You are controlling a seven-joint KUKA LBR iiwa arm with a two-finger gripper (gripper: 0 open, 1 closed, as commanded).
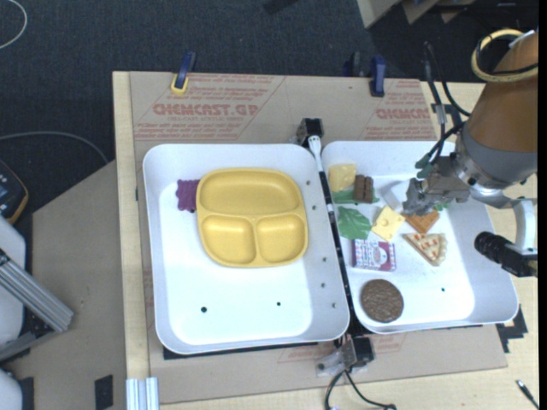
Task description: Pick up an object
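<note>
My gripper (421,202) hangs low over the upper middle of the right bin (466,310), directly above an orange wedge (423,222) and beside a yellow cheese slice (387,224). A pizza slice (428,247) lies just below the wedge. Further left are a pale cheese block (343,178), a brown chocolate piece (364,188) and a green leaf (354,223). A purple-and-white packet (374,254) and a round brown cookie (381,300) lie toward the front.
The left bin (231,319) holds a yellow divided plate (252,215) with a purple item (185,195) at its left edge. The arm's grey and orange body (504,118) covers the right bin's far right corner. Clamps sit along the cardboard's top edge.
</note>
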